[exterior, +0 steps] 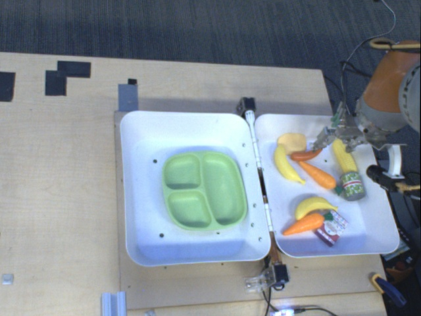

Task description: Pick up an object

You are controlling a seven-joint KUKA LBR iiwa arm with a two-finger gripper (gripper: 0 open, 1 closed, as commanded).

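Metal claw (327, 139) over right glossy white plastic bin (375, 239), grip state unclear, beside smooth tapered orange plastic carrot (317, 174), curved yellow banana (285, 164)

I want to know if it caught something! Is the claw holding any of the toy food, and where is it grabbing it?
It cannot be told. The claw sits low beside the red chili, but no food shows between its tips.

Green three-compartment tray (202, 191) in left white bin (141, 176), on wooden bench (59, 196).

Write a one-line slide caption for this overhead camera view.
Gripper reaches into the right bin of toy food; a green tray sits in the left bin.
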